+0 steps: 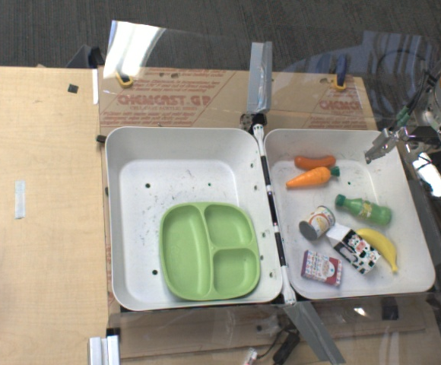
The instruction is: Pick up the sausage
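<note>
Currently: approach step. Sausage (314, 161) lies at right bin's (422, 238) far end, just behind carrot (310, 178). Gripper (391, 139) over bin's far right rim, carrying nothing; finger spread cannot be told. Next: travel left, descend.

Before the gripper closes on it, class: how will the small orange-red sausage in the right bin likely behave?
The orange-red sausage looks smooth and round, so it may roll or slip. It lies close beside the orange carrot, which could get nudged. It seems small, probably light.
</note>
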### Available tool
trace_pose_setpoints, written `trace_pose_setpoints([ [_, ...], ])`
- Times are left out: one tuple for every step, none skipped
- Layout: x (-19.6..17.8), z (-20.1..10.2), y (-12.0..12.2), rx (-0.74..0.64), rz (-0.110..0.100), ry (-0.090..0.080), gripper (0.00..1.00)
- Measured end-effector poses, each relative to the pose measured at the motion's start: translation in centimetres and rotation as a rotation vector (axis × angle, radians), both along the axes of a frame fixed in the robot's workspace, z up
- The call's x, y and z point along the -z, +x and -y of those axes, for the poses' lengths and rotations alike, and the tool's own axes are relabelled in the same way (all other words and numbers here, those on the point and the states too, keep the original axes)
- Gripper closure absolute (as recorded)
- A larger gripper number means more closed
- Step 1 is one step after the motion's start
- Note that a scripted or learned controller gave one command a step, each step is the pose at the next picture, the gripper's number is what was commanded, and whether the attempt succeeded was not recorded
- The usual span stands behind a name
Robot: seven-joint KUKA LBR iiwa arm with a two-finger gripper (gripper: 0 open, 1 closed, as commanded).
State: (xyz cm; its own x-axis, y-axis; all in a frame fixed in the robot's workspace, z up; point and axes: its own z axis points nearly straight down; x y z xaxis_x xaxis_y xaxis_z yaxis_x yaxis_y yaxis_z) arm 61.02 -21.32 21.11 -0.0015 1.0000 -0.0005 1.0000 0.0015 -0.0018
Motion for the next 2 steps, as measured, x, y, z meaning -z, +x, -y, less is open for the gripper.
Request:
trace_pose_setpoints([
  [10.2, -4.2, 4.9, 0.007, 0.002, -0.001, 0.00],
  [11.9, -8.5, 4.9, -0.082, 0.001, 0.000, 0.00],
])
